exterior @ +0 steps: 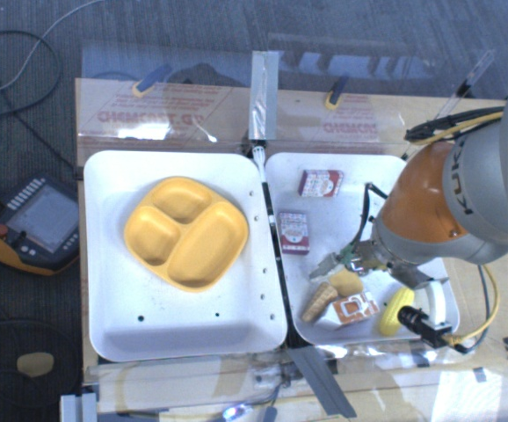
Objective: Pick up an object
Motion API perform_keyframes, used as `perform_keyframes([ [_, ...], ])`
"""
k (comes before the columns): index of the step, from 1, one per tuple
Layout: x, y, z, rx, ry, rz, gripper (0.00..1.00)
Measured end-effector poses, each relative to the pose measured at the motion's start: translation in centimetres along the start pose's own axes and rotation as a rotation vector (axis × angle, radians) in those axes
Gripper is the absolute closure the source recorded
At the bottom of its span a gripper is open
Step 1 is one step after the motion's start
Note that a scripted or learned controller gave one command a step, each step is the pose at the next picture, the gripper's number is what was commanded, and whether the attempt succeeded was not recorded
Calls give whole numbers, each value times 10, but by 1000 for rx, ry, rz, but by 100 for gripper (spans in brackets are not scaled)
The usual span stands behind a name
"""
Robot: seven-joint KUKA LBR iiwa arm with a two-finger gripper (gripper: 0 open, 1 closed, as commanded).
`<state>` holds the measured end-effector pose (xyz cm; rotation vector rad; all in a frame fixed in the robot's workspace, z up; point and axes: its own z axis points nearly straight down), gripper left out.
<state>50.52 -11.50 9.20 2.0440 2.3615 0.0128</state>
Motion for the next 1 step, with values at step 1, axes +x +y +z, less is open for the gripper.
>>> perform_keyframes([
  [1,-5,17,1,11,9,140,0],
])
